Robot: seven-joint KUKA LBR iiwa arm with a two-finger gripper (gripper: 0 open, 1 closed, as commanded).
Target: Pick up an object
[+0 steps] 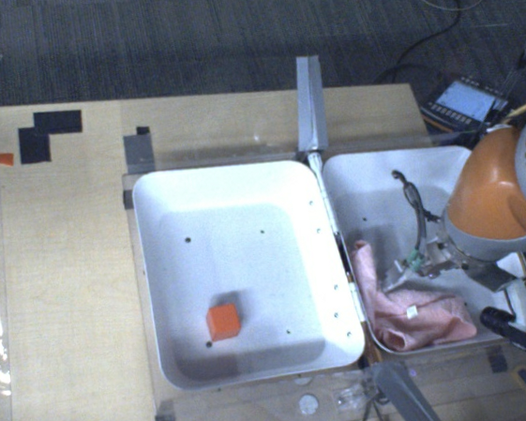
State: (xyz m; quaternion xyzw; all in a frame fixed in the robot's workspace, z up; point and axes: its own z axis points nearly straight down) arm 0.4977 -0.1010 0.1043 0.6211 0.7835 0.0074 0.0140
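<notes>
Left of the gripper (pixel 409 268), the bins (pixel 243 198) looked like smooth, matt white plastic. Just beneath the gripper lay a soft, crumpled pink cloth (pixel 412 315). The bench (pixel 66 303) farther left showed pale, faintly glossy wood.

A grey robot arm (pixel 516 195) with an orange band reached in from the right over the right-hand white bin (pixel 374 187), its gripper (pixel 409 268) poised just above a crumpled pink cloth (pixel 407 316) that lay along that bin's left and near sides. In the left-hand white bin (pixel 233 194), a small orange cube (pixel 224 322) sat alone toward the near left corner, well apart from the arm. The two bins stood side by side on a pale wooden bench (pixel 65 293), with a tablet-like screen (pixel 463 103) and trailing cables beyond the bench's far right corner.
</notes>
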